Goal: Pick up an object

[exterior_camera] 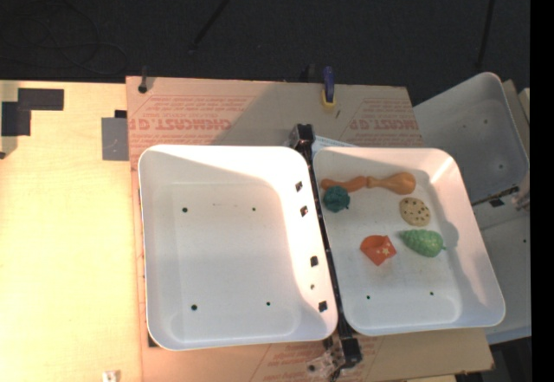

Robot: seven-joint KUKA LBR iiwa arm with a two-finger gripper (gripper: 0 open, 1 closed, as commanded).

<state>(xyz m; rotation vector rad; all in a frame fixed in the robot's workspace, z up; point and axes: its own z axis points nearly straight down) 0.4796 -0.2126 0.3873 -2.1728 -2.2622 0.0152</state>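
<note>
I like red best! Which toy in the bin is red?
The small red toy in the right bin. The others are teal, orange, tan and dotted, and green.

Bright bins (225, 162) (slightly glaring), dark background, soft shadows, mild blur

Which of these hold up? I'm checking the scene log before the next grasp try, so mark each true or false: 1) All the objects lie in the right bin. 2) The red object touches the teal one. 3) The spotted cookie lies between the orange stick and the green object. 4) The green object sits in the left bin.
1) True: the teal object, orange stick, spotted cookie, red object and green object all lie in the right bin.
2) False: they lie apart, with bare bin floor between.
3) True.
4) False: it sits in the right bin, beside the red object.
</note>
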